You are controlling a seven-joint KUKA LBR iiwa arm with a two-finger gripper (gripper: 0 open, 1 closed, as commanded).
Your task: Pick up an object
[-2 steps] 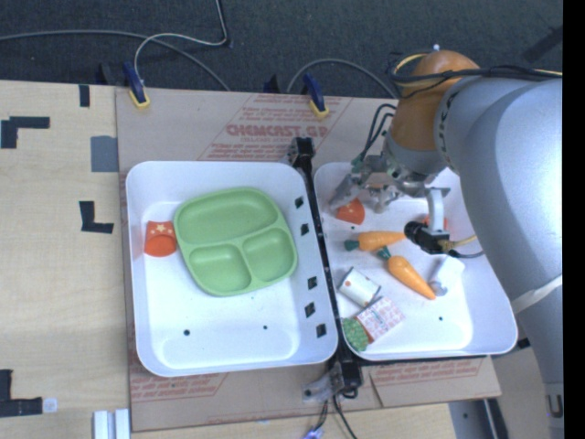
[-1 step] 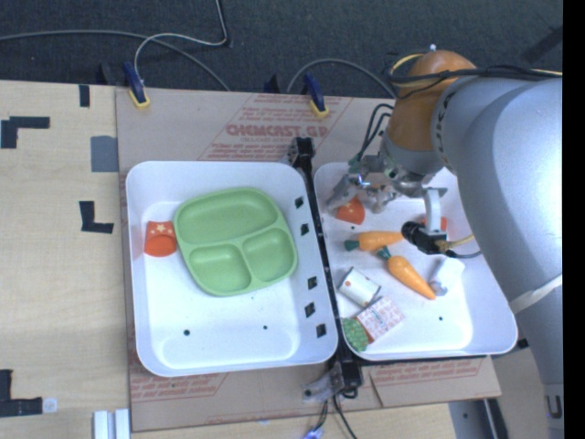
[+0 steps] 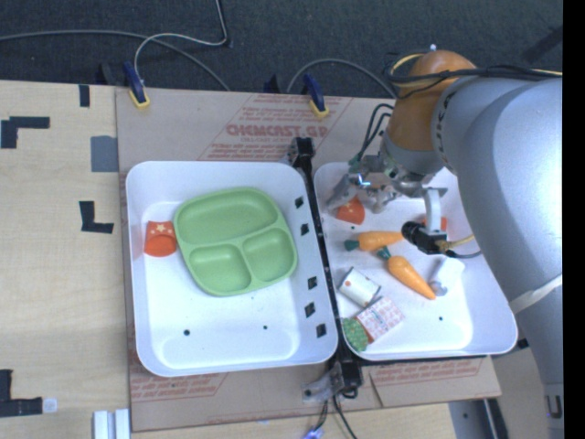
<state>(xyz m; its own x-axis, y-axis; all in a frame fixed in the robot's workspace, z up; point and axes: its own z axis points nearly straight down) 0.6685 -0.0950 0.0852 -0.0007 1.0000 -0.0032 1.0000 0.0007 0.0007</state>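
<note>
Camera view: 2 white bins are seen side by side, w/ the arm brought in from the right and the gripper (image 3: 364, 188) lowered over the far end of the right bin (image 3: 484, 332). A small red-orange piece (image 3: 350, 212) is sat just below the fingertips, prob the target, but whether it's touched or just beside can't be made out. Finger state can't be told either, too blurred and half hidden by the wrist. 2 toy carrots (image 3: 379, 240) (image 3: 409, 277), a small white block (image 3: 359, 287) and a patterned packet (image 3: 377, 319) are scattered nearer the front of that bin. A green divided plate (image 3: 236, 240) and an orange cup (image 3: 160, 239) are left in the left bin (image 3: 219, 346). Risk imo: the piece is close to the bin wall, so it could get nudged away or only clipped by 1 finger, and a rounded shape could be squirted out on closing.
</note>
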